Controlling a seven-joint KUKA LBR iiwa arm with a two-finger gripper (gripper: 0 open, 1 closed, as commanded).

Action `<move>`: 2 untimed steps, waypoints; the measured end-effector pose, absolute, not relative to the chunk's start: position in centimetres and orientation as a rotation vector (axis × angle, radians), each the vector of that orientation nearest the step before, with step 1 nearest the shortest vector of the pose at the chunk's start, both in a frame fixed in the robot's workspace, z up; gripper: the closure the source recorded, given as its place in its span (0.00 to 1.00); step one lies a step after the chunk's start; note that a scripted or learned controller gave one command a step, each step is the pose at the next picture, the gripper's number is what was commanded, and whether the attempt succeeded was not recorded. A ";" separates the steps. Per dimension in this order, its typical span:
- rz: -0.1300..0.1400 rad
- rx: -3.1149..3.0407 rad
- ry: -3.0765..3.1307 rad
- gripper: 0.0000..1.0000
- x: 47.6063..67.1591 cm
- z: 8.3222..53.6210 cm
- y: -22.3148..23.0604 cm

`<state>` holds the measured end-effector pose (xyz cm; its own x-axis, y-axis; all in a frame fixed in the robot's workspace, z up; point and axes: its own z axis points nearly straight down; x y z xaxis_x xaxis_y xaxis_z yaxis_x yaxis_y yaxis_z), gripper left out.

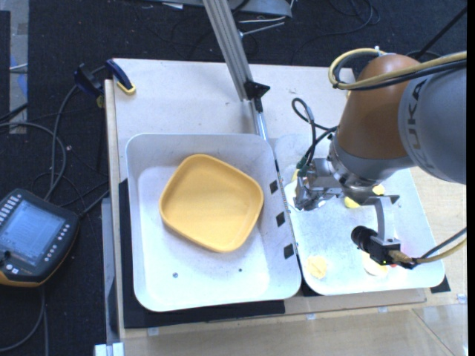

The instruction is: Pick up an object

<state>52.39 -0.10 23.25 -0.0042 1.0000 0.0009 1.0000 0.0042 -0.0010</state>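
A yellow square plate (212,202) lies in the left white bin (148,273). In the right bin (334,232) a small pale yellow piece (317,267) rests near the front left corner, and another pale piece (373,266) lies near the front right. A bit of yellow object (379,190) peeks out from under the arm. My gripper (307,194) hangs low over the left side of the right bin, beneath the orange wrist band (373,110). The arm's body hides the gripper's tips.
A slanted metal pole (231,39) rises from between the bins at the back. A black fitting with a cable (375,243) hangs over the right bin's front. A teach pendant (30,236) lies on the floor at left.
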 end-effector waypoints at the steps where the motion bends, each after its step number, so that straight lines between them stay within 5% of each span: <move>1: -0.001 -2.216 -2.225 1.00 52.2 23.3 4.2; 2: 0.000 -2.216 -2.225 1.00 51.4 22.3 9.6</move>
<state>51.42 9.60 22.33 -0.0044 1.0000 0.0007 1.0000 0.0044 -0.0011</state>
